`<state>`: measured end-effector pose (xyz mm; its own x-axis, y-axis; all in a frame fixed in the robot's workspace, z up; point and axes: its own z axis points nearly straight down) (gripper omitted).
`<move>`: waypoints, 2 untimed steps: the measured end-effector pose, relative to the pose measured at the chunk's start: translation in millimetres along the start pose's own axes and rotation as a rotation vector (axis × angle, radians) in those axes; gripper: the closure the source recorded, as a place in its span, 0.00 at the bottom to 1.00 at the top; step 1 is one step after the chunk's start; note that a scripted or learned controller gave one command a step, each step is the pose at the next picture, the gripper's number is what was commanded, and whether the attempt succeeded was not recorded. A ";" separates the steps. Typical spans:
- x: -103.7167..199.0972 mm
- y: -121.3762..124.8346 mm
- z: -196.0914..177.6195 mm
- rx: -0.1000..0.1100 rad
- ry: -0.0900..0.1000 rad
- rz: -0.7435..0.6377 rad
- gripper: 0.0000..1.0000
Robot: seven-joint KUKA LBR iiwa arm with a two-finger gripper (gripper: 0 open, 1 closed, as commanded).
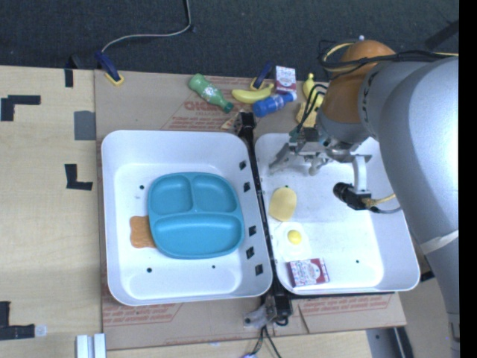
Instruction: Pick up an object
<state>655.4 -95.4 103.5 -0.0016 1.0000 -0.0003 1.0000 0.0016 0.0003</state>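
While the arm leans in from the right over the right bin (387,271), its gripper (300,158) hangs above the bin's far end with its two fingers splayed apart and nothing between them, which reads as a hand made ready to come down on something rather than one carrying a load. No object sits directly under it; the candidates lie nearer the camera along the bin's left side: a pale yellow, rounded piece (282,203), a smaller bright yellow item (294,236) just below it, and a small red-and-white packet (307,272) by the near wall. My guess is that the pale yellow piece, being closest to the fingers, is the likeliest target, though the task leaves the choice open. In the left bin (119,162) a blue divided plate (195,215) lies flat in the middle, with an orange-brown flat piece (139,232) partly tucked under its left edge. Both bins rest on a cardboard sheet (149,103) spread over the light wooden bench (45,222). Beyond the bins sits a loose cluster of a green bottle (209,92), a toy banana (251,95), a blue object (269,105) and a small carton (285,77), and past them is dark carpet (246,13) crossed by a white cable (179,17).
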 end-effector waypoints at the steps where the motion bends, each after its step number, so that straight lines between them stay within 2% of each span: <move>1: 0.4 -22.0 17.8 -0.002 -0.002 0.000 0.00; 2: 0.2 -27.5 8.5 0.001 -0.001 0.002 0.00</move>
<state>627.8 -95.3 95.1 0.0001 1.0000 -0.0012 1.0000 -0.0001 -0.0007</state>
